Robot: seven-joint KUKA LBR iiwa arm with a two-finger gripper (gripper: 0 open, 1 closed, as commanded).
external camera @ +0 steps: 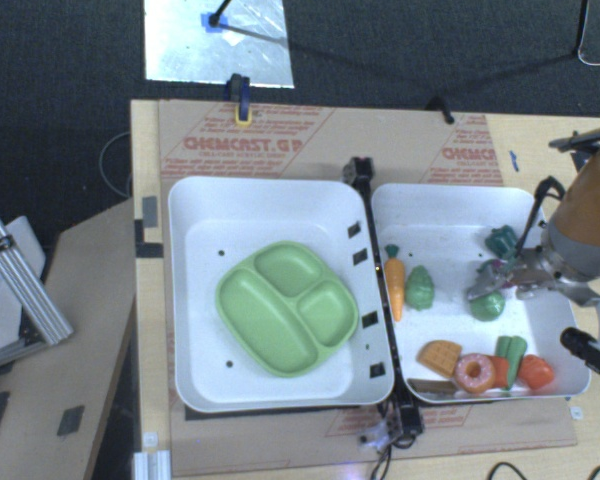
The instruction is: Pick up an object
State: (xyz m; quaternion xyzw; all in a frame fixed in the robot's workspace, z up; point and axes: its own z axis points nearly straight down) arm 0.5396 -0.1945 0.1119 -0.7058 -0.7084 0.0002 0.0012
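The right bin (450, 203) holds several toy foods. An orange carrot (394, 286) lies by its left wall, with a green vegetable (419, 288) beside it. A dark teal piece (501, 240) sits toward the back. Along the front lie a toast slice (439, 356), a pink donut (474, 372), a green piece (511, 351) and a red piece (536, 372). My gripper (488, 288) reaches in from the right and sits low over a round green toy (488, 307), touching or just above it. The arm's grey body hides the bin's right side.
The left bin (195, 218) holds a light green divided plate (286, 308). A black divider with clips (372, 268) runs between the bins. A cardboard sheet (280, 138) lies under both bins. A metal frame (15, 278) stands at the far left.
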